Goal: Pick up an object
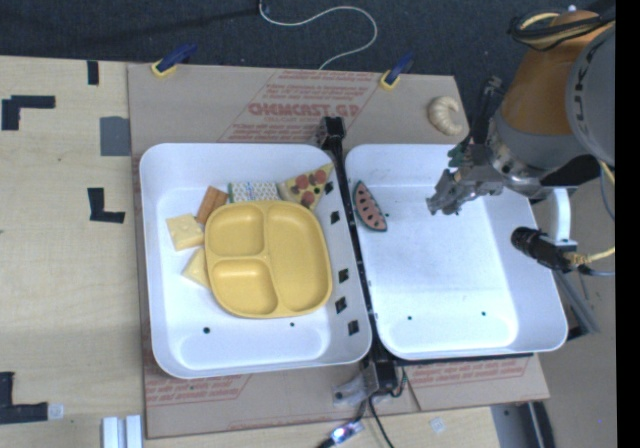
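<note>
I see the gripper (447, 198) over the right bin (450, 331), upper part; cannot tell its grip state. Watermelon slice (370, 207) lies flat on that bin's floor near the left wall, well left of the claw, untouched.

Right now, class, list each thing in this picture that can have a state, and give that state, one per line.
Yellow divided plate: upright, compartments bare, lying in the left bin over flat pieces.
Watermelon slice toy: lying flat in the right bin, near its left wall.
Gripper: over the right bin, apart from the slice.
</note>
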`<state>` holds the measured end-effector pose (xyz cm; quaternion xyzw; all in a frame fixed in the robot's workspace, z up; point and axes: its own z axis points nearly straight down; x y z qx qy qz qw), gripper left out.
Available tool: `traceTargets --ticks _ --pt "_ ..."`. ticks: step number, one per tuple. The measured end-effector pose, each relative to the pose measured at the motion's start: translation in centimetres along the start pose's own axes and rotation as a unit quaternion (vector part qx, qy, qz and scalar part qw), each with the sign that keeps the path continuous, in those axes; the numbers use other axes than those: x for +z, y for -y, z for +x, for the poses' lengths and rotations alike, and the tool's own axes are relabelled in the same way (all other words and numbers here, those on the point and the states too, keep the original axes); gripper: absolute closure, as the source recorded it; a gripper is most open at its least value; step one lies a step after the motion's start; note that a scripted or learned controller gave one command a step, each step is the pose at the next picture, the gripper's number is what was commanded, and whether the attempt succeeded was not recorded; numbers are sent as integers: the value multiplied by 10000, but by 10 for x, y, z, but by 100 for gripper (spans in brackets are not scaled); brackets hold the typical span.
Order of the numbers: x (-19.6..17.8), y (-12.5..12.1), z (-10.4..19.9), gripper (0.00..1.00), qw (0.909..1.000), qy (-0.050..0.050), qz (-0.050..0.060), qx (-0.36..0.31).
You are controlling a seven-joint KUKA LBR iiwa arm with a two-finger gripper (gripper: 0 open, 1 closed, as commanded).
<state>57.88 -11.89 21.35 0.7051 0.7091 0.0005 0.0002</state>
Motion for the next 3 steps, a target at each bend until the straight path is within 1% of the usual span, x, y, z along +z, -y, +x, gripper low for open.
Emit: traceTargets --ticks 1,2,3 --pt "-10 -51 22 100 10000 1 -10 1" --pt "-1 -65 41 100 10000 9 6 19" --pt "-2 -65 42 100 10000 11 10 29"
